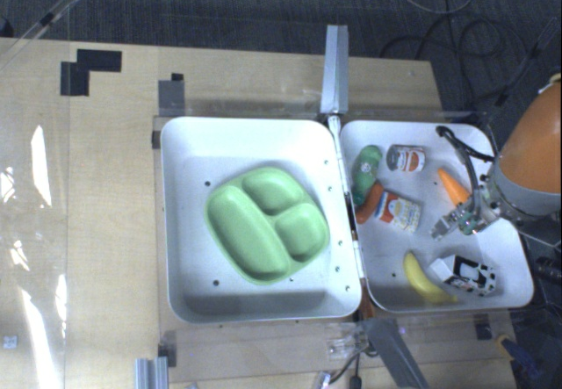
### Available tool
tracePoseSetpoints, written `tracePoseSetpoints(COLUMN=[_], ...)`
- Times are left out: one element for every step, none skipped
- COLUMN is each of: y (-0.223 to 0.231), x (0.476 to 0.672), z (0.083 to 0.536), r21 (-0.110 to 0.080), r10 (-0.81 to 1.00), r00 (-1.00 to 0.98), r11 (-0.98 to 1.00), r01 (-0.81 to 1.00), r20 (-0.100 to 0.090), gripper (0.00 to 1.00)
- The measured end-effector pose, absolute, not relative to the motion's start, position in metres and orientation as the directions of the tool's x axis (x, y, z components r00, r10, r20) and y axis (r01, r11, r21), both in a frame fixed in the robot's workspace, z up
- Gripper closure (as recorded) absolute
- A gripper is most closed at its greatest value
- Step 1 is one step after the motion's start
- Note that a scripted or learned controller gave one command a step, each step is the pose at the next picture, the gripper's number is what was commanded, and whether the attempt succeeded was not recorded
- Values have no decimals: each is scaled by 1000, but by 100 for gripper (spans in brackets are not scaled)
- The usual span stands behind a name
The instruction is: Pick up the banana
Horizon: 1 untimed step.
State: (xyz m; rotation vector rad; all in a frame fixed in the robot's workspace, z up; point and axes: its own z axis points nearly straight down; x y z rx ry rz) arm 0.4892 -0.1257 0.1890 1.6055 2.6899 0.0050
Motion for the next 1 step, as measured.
tracePoseSetpoints(y=[-126], x=[489], z=[189], r21=[7], r10=[881], r00=[-474], r11=[474], r01=[881], r20=[-6], gripper=[0])
